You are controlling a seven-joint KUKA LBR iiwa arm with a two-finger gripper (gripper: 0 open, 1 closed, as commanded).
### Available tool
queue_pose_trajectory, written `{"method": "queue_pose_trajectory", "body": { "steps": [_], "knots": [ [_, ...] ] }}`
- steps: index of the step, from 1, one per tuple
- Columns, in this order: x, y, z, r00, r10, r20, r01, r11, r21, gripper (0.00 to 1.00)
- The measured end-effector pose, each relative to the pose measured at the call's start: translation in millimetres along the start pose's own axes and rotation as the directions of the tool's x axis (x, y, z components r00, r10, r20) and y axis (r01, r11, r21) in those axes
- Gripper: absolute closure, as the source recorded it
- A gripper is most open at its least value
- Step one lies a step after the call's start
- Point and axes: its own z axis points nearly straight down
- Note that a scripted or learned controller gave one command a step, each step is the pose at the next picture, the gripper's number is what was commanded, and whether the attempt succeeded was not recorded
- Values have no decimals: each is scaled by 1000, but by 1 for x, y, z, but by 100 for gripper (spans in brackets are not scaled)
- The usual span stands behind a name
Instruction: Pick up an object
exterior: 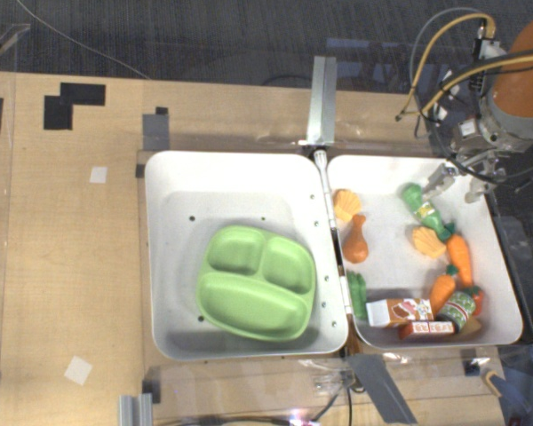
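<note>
The right bin (386, 180) holds several toy foods. A green bottle (418, 200) lies near its back right, with a yellow shell-shaped piece (429, 241) and an orange carrot (460, 256) in front of it. A drumstick (357, 238) and a yellow pastry (346, 204) lie by the left wall. My gripper (459, 181) hangs over the back right corner, just right of the green bottle. It is open, with nothing between its fingers.
The left bin (173, 202) contains a green divided plate (256, 280). Along the right bin's front lie a juice carton (400, 311), a red box (426, 328), a sauce bottle (459, 308), a second carrot (442, 287) and a green piece (357, 295). Cables loop above the wrist.
</note>
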Motion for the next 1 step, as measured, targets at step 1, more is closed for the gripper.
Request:
{"method": "queue_pose_trajectory", "body": {
  "steps": [1],
  "knots": [
    [-2, 36, 64, 1000, -2, -7, 2, 1000, 16, 0]
  ]
}}
